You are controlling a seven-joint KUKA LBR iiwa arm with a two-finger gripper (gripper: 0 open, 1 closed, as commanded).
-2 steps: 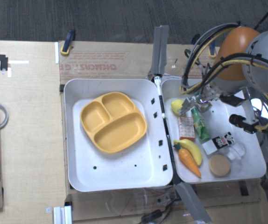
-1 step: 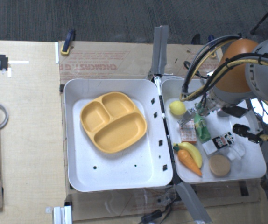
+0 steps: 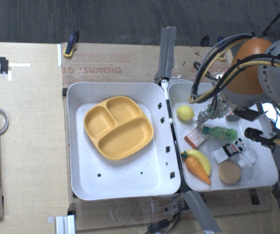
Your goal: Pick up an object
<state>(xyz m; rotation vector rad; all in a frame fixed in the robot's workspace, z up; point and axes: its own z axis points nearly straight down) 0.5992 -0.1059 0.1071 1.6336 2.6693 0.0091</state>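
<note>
My claw (image 3: 209, 114) hangs low in the right white bin (image 3: 271, 179) — just above the green plastic bottle (image 3: 220, 132), beside the yellow lemon (image 3: 185, 112) — its spread I cannot tell.

Wooden bench (image 3: 23, 145) with two white bins (image 3: 81, 179), cardboard sheet (image 3: 115, 62)

One fixed camera sat above the bench (image 3: 23, 145), looking down at a slant. It stood far enough back to frame both white bins whole: the left bin (image 3: 81, 179) mid-frame, the right bin (image 3: 267, 179) toward the right edge. My arm (image 3: 250, 65) entered from the right. Dark floor (image 3: 106, 9) ran along the top.
</note>
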